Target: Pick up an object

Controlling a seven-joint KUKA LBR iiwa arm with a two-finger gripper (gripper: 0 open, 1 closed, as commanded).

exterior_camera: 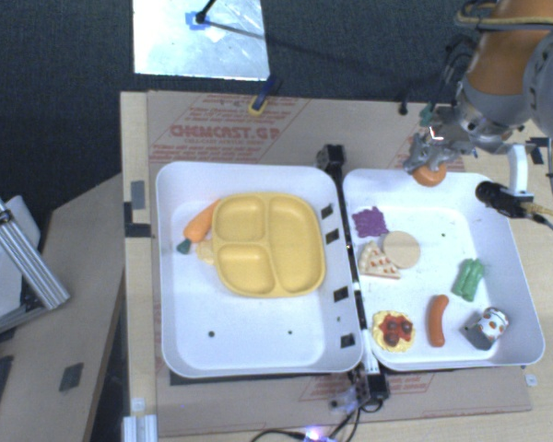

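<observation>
Gripper over the right bin's far rim, grip state cannot be told; orange object directly beneath it, touching or nearly; lift straight up slowly, clear the rim before traversing.

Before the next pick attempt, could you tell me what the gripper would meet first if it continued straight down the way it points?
Probably the round orange object just under the gripper at the right bin's far rim; depth is unclear.

Open floor between scattered toys
</observation>
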